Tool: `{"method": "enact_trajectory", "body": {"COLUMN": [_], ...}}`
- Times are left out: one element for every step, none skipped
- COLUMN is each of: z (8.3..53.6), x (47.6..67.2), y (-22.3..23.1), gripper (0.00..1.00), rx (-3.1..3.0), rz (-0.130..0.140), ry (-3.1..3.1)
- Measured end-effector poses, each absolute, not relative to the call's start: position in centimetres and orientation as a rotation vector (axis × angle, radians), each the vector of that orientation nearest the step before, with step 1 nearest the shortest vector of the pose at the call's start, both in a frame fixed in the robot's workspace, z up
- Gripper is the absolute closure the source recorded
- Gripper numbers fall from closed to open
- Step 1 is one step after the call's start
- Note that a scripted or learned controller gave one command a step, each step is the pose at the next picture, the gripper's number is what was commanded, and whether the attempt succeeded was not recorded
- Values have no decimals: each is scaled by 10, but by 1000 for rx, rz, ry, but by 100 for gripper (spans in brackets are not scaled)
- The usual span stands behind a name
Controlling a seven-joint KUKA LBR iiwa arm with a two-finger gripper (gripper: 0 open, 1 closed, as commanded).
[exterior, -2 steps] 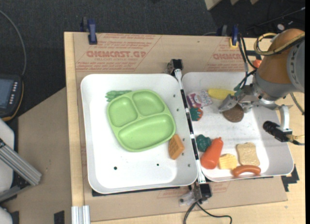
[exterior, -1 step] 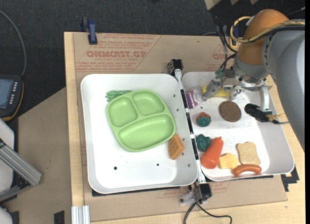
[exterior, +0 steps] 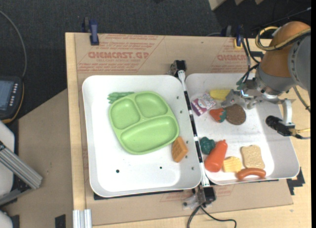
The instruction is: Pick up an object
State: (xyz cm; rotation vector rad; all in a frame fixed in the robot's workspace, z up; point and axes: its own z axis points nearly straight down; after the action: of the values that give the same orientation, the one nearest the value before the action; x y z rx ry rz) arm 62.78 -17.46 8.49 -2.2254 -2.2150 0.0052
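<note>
View from above the bench. The gripper (exterior: 236, 99) hangs low over the upper part of the right bin (exterior: 282, 159), its arm (exterior: 281, 64) entering from the right; whether it is released or clenched cannot be told, and nothing can be made out in its grasp. Just below it lies a brown toy patty (exterior: 236, 115), with a small red toy piece (exterior: 217, 114) touching the patty's left side. Just left of the gripper is a yellow toy piece (exterior: 219, 94), and further left a purple-and-white packet (exterior: 202, 105). Well below the gripper lie a green toy vegetable (exterior: 207, 145), an orange-red bottle (exterior: 216, 156), a yellow wedge (exterior: 232, 164), a toy bread slice (exterior: 253, 156) and a toy sausage (exterior: 251, 173). Far to its left, the left bin (exterior: 98, 138) holds a green divided plate (exterior: 143, 121) and, beside the plate's lower right, an orange waffle-like piece (exterior: 179, 149).
</note>
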Motion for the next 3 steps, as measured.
{"method": "enact_trajectory", "body": {"z": [81,84,85], "x": [661,540,545], "y": [-118,-156,-120], "gripper": [0,0,0], "rx": [-2201,-2226,-2216], "rz": [36,11,0], "ry": [-2214,-2208,-2222]}}
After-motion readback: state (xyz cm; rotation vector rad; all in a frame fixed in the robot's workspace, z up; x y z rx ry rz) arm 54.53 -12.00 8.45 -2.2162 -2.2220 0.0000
